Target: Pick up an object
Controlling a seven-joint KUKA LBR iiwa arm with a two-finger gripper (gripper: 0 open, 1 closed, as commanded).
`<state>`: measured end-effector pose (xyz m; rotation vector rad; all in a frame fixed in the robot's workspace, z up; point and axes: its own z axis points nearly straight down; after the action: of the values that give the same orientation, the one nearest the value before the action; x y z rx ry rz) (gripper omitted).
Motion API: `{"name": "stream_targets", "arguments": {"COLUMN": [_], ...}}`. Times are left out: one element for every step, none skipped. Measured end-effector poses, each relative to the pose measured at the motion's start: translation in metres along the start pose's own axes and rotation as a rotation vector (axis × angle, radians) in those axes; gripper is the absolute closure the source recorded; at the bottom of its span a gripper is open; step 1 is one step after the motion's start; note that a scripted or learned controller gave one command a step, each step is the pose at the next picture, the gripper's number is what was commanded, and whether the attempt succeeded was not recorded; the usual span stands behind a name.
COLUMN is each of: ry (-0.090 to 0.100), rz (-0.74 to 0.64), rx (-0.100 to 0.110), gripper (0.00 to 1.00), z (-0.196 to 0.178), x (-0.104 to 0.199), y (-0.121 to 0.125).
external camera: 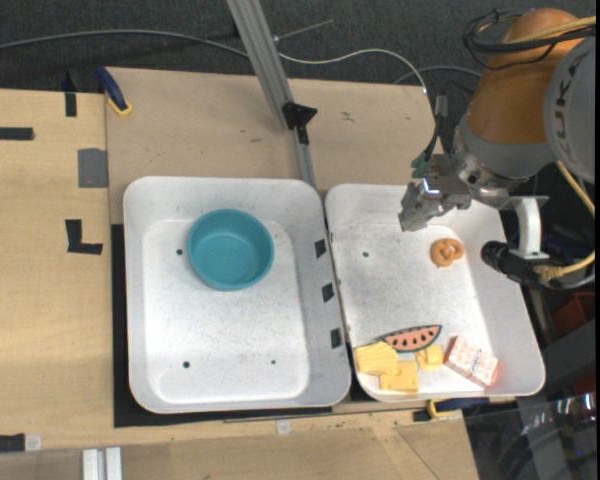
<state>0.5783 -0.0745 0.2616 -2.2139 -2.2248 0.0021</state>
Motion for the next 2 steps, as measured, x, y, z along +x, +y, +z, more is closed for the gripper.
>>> {"name": "stream_targets", "arguments": {"ry": [0.0, 0.0], "rz": [0.0, -0.003], "rx": [0.0, 0.001], "gripper": [1.0, 1.0], "z": [0.012, 0.017], "x": [0.046, 0.104], "y": [-0.006, -0.029]}}
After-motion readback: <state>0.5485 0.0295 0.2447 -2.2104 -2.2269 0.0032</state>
